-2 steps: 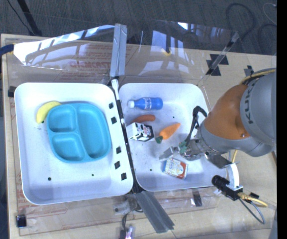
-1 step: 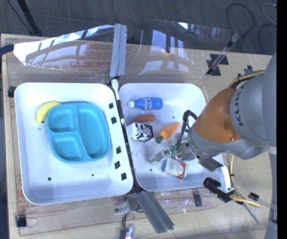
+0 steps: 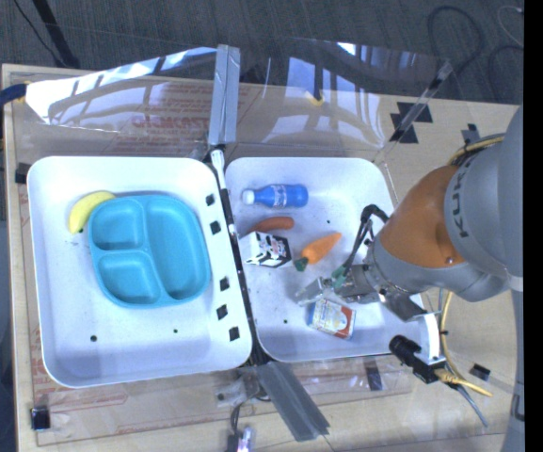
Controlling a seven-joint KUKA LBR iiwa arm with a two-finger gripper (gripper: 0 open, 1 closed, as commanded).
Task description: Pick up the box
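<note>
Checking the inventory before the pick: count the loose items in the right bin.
5, though the arm may hide more. Blue bottle at the far side; sausage just below it; black-and-white box by the left wall; carrot mid-bin; carton near the front, beside the gripper.

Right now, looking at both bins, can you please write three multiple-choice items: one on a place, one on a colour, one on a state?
1. Where does the banana lie?
A. left bin
B. right bin
C. on the bench

2. What colour is the divided tray?
A. red
B. blue
C. green

3. How is the bottle standing?
A. upright
B. lying on its side
C. inside the tray

Answers: 1 A, it sits by the tray in the left bin. 2 B, its surface is light blue. 3 B, it lies flat in the right bin.
</note>
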